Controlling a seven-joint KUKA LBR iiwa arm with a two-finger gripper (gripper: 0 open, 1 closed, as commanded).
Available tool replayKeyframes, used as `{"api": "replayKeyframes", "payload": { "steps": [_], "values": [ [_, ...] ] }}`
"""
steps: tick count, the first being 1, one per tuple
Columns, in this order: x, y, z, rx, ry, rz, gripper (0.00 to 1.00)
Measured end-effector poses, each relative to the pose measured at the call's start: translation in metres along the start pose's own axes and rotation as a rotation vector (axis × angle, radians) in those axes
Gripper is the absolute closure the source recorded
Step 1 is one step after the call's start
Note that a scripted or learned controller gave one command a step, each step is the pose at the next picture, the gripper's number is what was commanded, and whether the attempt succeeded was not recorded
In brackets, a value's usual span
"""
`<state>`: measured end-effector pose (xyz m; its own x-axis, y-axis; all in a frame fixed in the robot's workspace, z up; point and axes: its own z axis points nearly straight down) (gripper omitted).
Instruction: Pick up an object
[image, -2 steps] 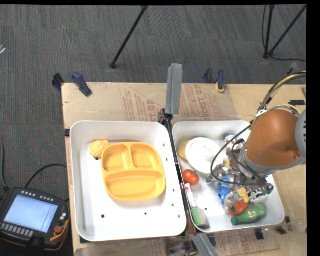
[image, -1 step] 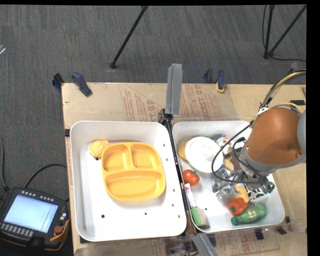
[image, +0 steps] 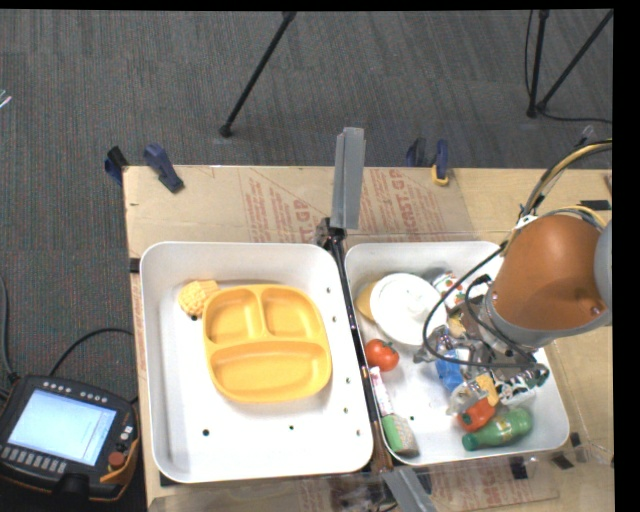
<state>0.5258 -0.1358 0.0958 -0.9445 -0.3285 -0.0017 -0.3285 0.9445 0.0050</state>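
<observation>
Orange band: the arm (image: 555, 280) reaches over the right bin (image: 425, 250) from the right.
Gripper (image: 480, 375): low among the clutter — I cannot tell how its fingers stand (wrist and cables hide them).
Right bin holds: white round lid (image: 405, 305), tomato (image: 380, 354), green bottle (image: 497, 428), blue item (image: 449, 374) just beside the gripper.
Left bin (image: 165, 350): yellow divided plate (image: 267, 340) — corn-like toy (image: 195, 296) touching its upper-left corner.

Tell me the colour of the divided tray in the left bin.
Yellow-orange; the divided tray shows plainly in the camera view.
</observation>
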Motion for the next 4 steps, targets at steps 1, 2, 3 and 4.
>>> {"api": "replayKeyframes", "payload": {
  "steps": [1,2,3,4],
  "values": [
    [-0.0011,0.0010,-0.0094,-0.001,-0.002,0.002,1.00],
    [-0.0009,0.0011,-0.0090,-0.002,-0.002,0.002,0.00],
    [-0.0021,0.0020,-0.0185,-0.002,-0.005,0.004,1.00],
    [-0.0019,0.0021,-0.0180,-0.003,-0.004,0.004,0.00]
  ]
}}
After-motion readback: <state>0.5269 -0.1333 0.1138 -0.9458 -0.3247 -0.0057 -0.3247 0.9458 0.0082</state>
